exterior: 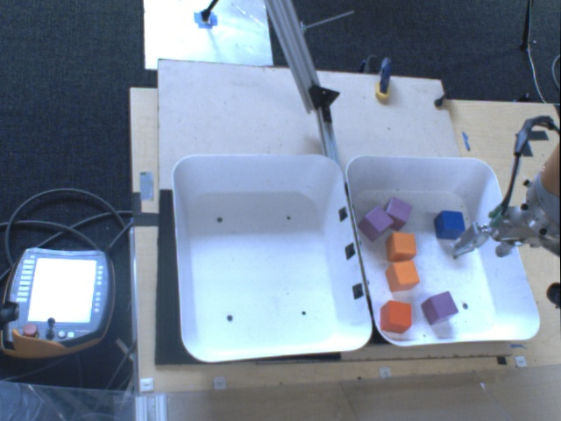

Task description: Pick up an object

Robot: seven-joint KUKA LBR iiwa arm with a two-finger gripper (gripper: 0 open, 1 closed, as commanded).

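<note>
The right bin (pixel 495 182) holds several foam cubes. Two purple cubes (pixel 386 217) lie side by side near its left wall. Below them sit three orange cubes (pixel 401 246) in a loose column, the lowest one (pixel 396 316) by the front wall. A blue cube (pixel 449 224) rests mid-bin and another purple cube (pixel 439 306) lies near the front. My gripper (pixel 465 244) reaches in from the right, its tip just below and right of the blue cube. Nothing shows between its fingers.
The left bin (pixel 188 200) stands beside the right one, sharing a middle wall. A metal pole (pixel 298 51) slants across the board behind the bins. A teach pendant (pixel 57 301) with its cable lies left of the bench.
</note>
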